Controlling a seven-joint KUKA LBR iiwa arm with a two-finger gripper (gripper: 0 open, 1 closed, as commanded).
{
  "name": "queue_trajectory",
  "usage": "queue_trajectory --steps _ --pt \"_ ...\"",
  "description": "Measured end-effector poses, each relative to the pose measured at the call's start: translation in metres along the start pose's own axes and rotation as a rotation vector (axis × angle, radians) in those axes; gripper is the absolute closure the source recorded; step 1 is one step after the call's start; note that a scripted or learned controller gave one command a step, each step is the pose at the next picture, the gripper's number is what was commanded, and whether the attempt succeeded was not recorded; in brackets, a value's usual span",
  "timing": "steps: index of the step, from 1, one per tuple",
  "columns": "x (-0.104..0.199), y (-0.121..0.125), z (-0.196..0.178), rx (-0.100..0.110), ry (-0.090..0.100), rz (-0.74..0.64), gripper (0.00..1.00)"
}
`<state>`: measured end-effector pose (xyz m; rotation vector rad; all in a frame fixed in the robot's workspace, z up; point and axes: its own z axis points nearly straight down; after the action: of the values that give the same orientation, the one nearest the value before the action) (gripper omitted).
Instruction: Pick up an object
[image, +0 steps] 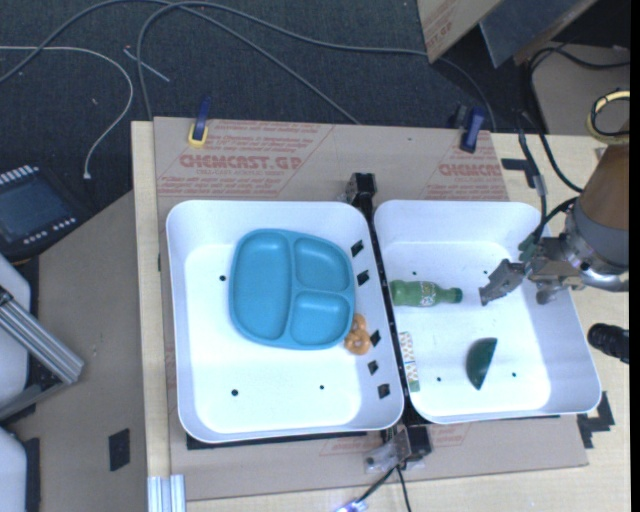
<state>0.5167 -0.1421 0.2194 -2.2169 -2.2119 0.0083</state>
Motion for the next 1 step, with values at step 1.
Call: queue_trajectory --steps 1 --pt "0.0001 0.0022 -0.0044 -0.009 -0.002 -0.003 0.0"
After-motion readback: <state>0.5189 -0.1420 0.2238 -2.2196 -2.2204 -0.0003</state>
